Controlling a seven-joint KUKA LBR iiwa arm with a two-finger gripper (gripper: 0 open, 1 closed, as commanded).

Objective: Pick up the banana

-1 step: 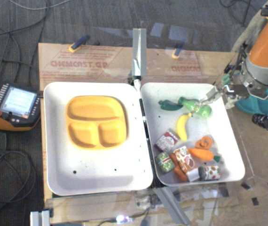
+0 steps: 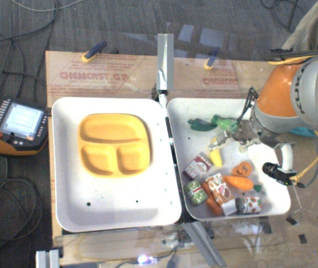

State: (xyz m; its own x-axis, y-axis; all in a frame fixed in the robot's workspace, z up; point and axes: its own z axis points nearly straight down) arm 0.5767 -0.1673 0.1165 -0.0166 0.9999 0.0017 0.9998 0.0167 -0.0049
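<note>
The banana [image 2: 216,158] is a small yellow piece lying in the right bin [image 2: 177,128], near its middle, left of an orange ring [image 2: 242,168]. My gripper [image 2: 223,140] hangs over this bin, reaching in from the right, with its tip just above and slightly right of the banana's upper end. The tip and the banana are so close in this view that I cannot tell whether they touch. The wrist with its orange band [image 2: 276,96] sits up and to the right.
Toy foods crowd the right bin: green vegetables [image 2: 203,124], a carrot [image 2: 239,182], a red-white packet [image 2: 199,165], a green can [image 2: 194,190], a box [image 2: 219,188], a strawberry can [image 2: 249,204]. The left bin [image 2: 64,194] holds a yellow compartment tray [image 2: 115,144]. A teach pendant [image 2: 17,126] lies at far left.
</note>
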